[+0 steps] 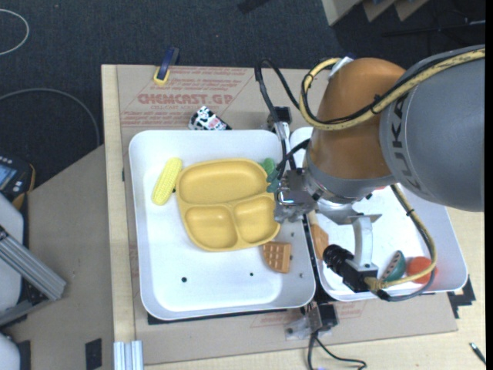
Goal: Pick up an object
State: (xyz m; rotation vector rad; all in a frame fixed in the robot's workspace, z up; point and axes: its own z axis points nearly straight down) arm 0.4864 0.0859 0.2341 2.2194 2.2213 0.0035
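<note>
Arm: the grey KUKA arm (431, 129) reaches in from the right, its orange wrist band (354, 122) hanging over the wall between the two bins.
Gripper: the gripper (286, 199) is low at the right edge of the left bin (154, 230); I cannot tell its state, as the wrist hides it.
Nearest object: a yellow divided plate (223, 203) lies in the left bin, its right rim just beside the gripper.
Other candidates: a toy corn cob (166, 180) at the plate's left; a waffle piece (277, 256) near the dividing wall; a green piece (268, 166) at the plate's upper right.
Right bin: the right bin (454, 260) has red and green toys (407, 267) at its lower edge.
Doing it well: I judge the plate rim the likely target; it is thin and slick, so close squarely across it and lift slowly.
Risk: the plate may tilt or slip out.
</note>
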